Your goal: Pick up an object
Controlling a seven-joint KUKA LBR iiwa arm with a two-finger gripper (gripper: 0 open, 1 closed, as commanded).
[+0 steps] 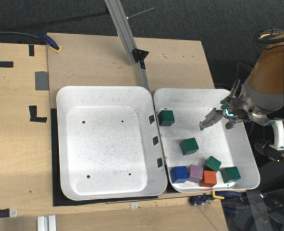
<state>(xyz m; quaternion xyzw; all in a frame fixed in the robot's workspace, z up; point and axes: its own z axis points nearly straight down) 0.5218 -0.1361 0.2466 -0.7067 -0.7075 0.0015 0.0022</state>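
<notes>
Overhead, approach stage: seven small blocks lie loose in the right bin (238, 134), none grasped.
Nearest the gripper (212, 121) sits a green block (189, 146), apart from it; another green block (166, 117) lies leftward. Whether the tool is spread or closed cannot be told. Next, by judgement: centre above one block and descend.
</notes>
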